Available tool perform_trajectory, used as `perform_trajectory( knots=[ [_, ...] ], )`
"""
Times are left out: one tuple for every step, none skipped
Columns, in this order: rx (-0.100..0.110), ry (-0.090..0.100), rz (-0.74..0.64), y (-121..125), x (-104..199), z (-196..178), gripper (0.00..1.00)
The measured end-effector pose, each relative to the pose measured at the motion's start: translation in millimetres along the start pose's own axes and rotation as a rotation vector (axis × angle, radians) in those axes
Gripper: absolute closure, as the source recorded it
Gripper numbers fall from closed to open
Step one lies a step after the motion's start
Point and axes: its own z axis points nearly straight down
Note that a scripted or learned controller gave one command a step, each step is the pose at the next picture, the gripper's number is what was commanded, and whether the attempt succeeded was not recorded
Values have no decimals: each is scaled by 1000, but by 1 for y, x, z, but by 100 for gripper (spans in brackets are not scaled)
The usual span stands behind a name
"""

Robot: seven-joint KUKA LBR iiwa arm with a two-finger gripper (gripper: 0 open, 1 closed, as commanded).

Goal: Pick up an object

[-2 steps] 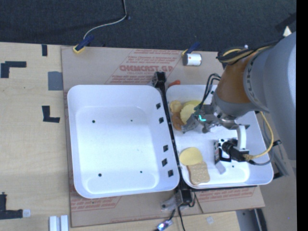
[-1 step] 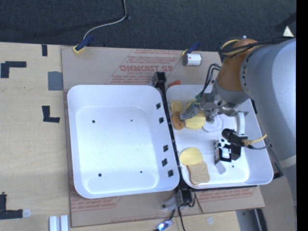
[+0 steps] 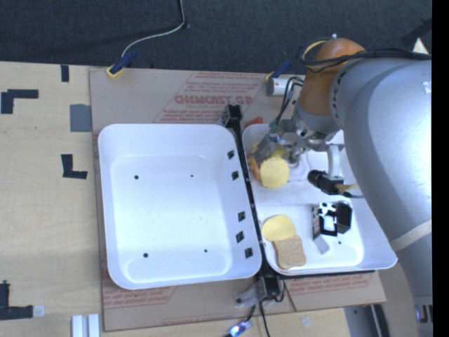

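My gripper [image 3: 275, 148] reaches down into the far left part of the right bin [image 3: 351, 258], right over a round yellow object [image 3: 274, 173] with an orange piece at its left side. Its fingers are hidden by the wrist and the object. A flat yellow disc [image 3: 278, 226] lies nearer the front of that bin, and a tan bread-like slice [image 3: 289, 253] touches it at the front. A small black and white object [image 3: 331, 218] lies to the right of the disc.
The left bin [image 3: 168, 202] stands beside the right one, with a black divider [image 3: 242, 188] between them. Both rest on a cardboard sheet [image 3: 196, 97]. The large grey arm [image 3: 393, 139] covers the right bin's right side. A cable [image 3: 151, 41] lies behind the bins.
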Motion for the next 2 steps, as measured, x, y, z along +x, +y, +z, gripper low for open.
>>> perform_trajectory(
  knots=[
    [0,3,2,-1,0,-10,100],
    [-9,10,0,-58,36,-105,100]
  ],
)
